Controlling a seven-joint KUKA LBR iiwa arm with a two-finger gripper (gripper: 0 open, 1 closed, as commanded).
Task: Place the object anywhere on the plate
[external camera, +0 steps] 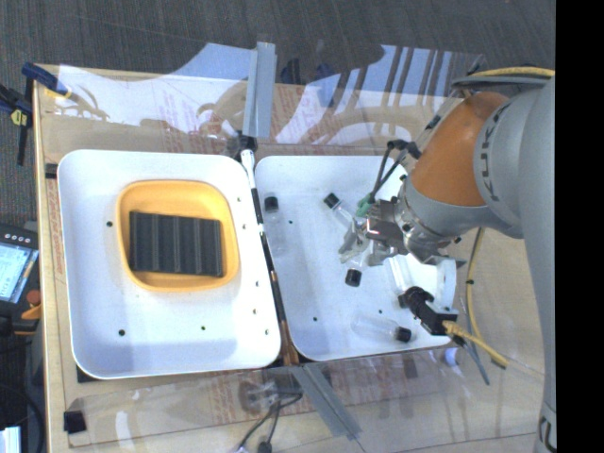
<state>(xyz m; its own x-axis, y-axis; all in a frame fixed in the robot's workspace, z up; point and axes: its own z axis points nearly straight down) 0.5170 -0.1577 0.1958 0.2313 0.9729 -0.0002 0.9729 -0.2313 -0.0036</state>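
Apparently fingers (363, 239), state unclear, hover mid right bin (302, 328), well apart from plate (177, 199).

You have two bins side by side on the bench: the left bin (85, 328) takes the left half of the frame, the right bin (311, 324) sits touching it at centre. In the left bin, toward its upper middle, lies the plate (177, 196) with a ridged insert (177, 243) on it. In the right bin, small vials (332, 201) lie scattered across the middle and lower right. The arm (491, 159) reaches in from the right, its gripper (363, 239) low over the right bin's middle, among the vials.
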